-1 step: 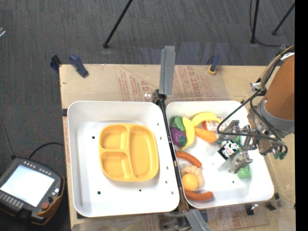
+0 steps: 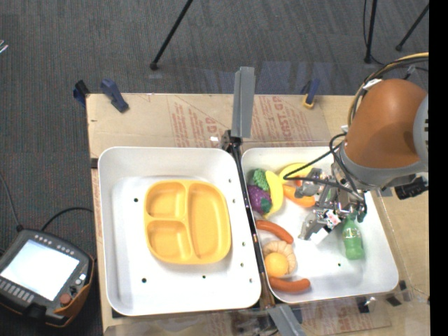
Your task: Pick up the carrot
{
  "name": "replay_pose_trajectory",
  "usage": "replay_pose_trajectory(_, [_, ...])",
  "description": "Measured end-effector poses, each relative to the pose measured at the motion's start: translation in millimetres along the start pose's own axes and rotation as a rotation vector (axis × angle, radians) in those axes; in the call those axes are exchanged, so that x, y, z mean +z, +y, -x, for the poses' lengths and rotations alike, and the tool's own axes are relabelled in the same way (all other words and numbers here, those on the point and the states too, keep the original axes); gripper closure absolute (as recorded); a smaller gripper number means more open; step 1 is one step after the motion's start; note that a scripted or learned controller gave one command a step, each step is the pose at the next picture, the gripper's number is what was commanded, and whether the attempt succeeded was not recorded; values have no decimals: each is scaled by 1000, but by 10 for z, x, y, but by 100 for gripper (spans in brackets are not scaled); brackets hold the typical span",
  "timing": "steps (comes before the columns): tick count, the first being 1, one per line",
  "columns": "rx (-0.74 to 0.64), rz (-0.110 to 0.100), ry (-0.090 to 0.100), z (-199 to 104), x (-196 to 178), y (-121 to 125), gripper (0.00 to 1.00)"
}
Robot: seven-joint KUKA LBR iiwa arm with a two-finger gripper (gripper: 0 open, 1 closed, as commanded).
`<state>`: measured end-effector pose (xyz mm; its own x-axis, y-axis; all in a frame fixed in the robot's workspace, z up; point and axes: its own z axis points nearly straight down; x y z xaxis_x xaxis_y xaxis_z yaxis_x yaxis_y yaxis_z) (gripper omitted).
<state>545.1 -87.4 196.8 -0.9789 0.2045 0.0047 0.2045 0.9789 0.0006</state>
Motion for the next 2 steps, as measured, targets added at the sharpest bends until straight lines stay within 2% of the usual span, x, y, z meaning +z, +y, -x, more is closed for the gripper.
replay_pose_trajectory(1, [56,-1,0,393,1120,12,0])
replay_pose_trajectory(2, [413,1,-5,481,1089,153,0])
